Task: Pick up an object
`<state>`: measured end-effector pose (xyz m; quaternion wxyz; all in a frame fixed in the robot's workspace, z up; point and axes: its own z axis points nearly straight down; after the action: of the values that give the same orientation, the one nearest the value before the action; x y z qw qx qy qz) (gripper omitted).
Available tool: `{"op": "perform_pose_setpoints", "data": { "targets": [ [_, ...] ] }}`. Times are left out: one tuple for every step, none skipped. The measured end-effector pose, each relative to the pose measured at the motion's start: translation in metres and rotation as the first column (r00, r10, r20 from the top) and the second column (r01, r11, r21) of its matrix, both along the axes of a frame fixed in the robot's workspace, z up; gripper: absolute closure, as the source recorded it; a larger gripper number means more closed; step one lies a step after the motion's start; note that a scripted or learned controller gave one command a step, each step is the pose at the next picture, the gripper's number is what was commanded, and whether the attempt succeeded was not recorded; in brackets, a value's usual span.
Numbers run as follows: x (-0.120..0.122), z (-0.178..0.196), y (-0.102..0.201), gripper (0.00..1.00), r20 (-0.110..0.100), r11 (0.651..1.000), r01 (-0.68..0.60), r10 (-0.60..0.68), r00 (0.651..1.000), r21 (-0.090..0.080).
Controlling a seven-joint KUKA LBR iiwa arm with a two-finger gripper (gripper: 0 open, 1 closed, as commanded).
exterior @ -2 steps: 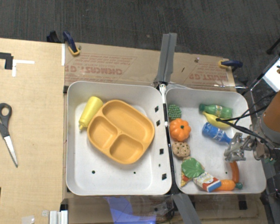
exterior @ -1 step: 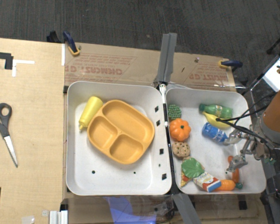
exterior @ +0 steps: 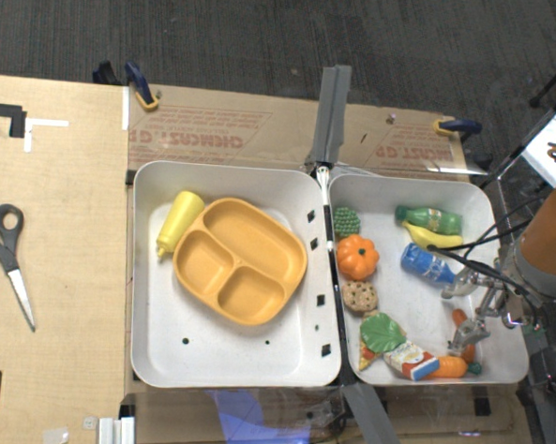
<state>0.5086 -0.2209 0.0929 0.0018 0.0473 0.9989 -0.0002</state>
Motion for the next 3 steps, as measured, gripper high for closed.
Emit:
{"op": "perform_pose_setpoints", "data": {
  "targets": [
    [0.002, 0.011, 0.000, 1.00, 0.006, 1.000, -0.003, 0.003, 1.000, -0.002],
    [0.002, 0.011, 0.001, 0.00, 0.006, 1.000, -0.003, 0.003, 1.000, -0.002],
    [0.004, 0.000, 0.000, 0.00, 0.001, 1.000, 0.011, -0.011, 1.000, 0.000]
  ]
}}
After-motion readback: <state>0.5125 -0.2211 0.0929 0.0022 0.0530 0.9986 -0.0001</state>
